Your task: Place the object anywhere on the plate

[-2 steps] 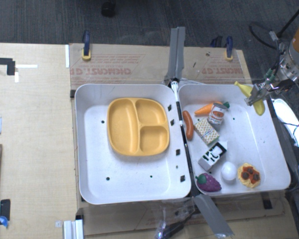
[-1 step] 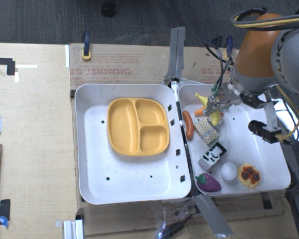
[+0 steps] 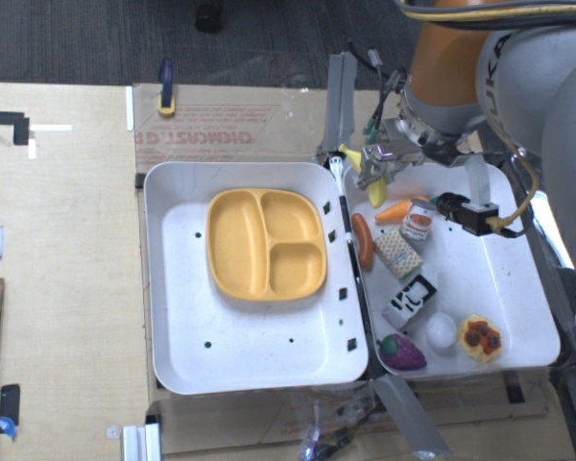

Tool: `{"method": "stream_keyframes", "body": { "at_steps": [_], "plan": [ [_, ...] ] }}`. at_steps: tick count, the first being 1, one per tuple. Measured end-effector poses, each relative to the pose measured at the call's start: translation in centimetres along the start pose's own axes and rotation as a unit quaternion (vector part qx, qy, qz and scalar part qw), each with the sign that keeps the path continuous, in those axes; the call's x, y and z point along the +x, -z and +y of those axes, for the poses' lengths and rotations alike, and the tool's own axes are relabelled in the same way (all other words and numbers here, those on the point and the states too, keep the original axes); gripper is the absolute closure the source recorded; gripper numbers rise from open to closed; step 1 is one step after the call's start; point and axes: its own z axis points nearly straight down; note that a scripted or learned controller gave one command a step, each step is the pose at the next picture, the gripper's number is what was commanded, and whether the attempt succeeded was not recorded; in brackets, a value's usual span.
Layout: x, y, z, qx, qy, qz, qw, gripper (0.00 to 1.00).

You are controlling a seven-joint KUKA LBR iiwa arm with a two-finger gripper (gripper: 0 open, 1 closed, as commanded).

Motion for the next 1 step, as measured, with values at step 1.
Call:
{"method": "stream_keyframes", "body": {
  "at_steps": [1],
  "plan": [
    [6.25,0.09,-1.13,0.001,0.044,0.000,0.9990,1.00]
  ]
}}
